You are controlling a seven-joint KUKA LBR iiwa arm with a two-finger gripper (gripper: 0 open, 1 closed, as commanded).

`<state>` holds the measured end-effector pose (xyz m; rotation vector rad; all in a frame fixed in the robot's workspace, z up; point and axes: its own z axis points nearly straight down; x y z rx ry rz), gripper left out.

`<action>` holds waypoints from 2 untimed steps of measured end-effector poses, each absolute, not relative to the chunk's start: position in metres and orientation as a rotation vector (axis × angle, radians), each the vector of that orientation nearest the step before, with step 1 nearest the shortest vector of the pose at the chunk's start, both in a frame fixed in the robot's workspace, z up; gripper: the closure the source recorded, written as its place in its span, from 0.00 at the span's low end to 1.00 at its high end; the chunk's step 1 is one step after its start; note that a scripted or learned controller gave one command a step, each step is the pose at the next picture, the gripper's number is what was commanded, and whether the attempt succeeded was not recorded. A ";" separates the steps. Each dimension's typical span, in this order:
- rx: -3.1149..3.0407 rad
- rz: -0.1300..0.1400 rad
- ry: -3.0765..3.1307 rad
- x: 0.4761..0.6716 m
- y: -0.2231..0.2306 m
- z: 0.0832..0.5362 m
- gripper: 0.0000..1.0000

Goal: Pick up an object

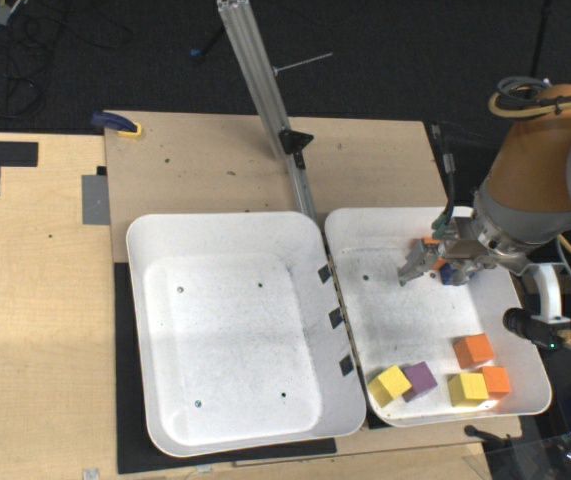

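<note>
Now | tool (417, 265) over right bin (405, 318) | fingers' state unclear | five blocks (443, 373) near front

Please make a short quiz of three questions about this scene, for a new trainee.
1. True or false: the gripper is above the right bin.
2. How many blocks lie near the front edge of the right bin? A) three B) five C) seven
3. Which colour is the block that touches the yellow block on the left of the group?

Key:
1. True; the left bin is on the far side from the arm.
2. B: two yellow, two orange, one purple.
3. Purple.
</note>
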<state>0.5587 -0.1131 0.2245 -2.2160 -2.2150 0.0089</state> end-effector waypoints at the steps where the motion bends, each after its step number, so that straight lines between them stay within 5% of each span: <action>1: -2.215 0.010 -2.215 0.554 -0.114 0.160 0.00; 2: -2.215 0.009 -2.214 0.553 -0.116 0.095 0.00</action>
